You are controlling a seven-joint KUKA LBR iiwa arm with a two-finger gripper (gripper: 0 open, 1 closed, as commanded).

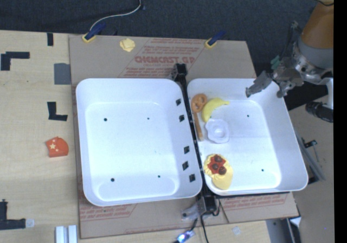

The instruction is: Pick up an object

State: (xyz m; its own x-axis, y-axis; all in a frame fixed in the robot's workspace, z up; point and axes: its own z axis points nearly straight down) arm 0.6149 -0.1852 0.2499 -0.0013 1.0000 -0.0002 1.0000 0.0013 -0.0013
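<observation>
Above the right bin's [282, 144] far right corner the gripper [264, 85] hovered empty, how wide it stood unclear, the approach unfinished; next, descending toward the banana [213, 107] by the divider.

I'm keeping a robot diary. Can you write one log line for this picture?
arm: over right bin's far right corner | gripper: nothing seen held | right bin: banana, pretzel, clear cup, tart

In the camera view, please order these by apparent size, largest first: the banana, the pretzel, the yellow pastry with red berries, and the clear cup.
1. Yellow pastry with red berries.
2. Banana and clear cup: they look alike, so I do not rank them.
3. Pretzel, smallest.
</observation>
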